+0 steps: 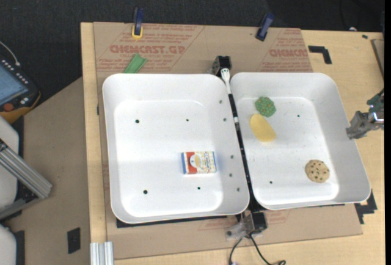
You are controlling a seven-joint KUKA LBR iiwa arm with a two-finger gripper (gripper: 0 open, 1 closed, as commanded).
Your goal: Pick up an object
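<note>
Two white bins side by side on a cardboard-covered bench [183, 38].

Left bin [122, 99]: small carton [198, 162], blue/white w/ red-orange print, lying flat near the bin's front-centre, a bit right of middle. Well apart from the walls, nothing touching it.

Right bin [330, 93]: green round item [265, 106] toward the back-left, bumpy texture. Yellow item [263, 128] just in front of the green one, v. close, maybe touching – hard to tell. Cookie [317, 170] w/ dark specks toward front-right, well apart from the other two.

Gripper [365, 123] at far right edge of the view, just outside the right bin's right rim, approx level w/ the yellow item. Only a small grey bit visible; jaws – cannot tell if apart or together, too small & partly cut off. Nothing seen held. Well apart from all items.

Misc: blue clamp w/ yellow base [138, 22] at the bench's back-left edge, blue clamp [265, 26] at back-centre-right. Green strip [134, 63] lying on the cardboard behind the left bin. Black fitting [221, 65] at the back betw. the bins, another w/ cable [253, 224] at the front.
</note>
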